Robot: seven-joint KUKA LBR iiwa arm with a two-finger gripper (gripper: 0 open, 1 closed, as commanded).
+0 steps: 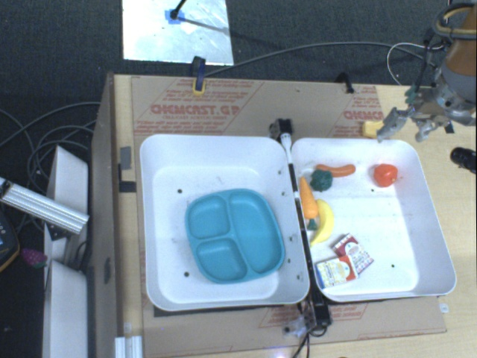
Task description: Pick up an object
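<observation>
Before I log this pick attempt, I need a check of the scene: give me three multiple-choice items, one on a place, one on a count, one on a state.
1. Where does the blue plastic compartment tray lie?
A. left white bin
B. right white bin
C. on the bench

2. How many compartments does that tray have?
A. two
B. three
C. five

3. How does the pincer stand?
A. down among the items in the right bin
B. above the bench, beyond the right white bin's far right corner
C. over the tray

Key: 1 A, the tray fills the middle of the left white bin. 2 B, its ridges mark off three wells. 3 B, it hangs outside the rim, near a small yellow block.
</observation>
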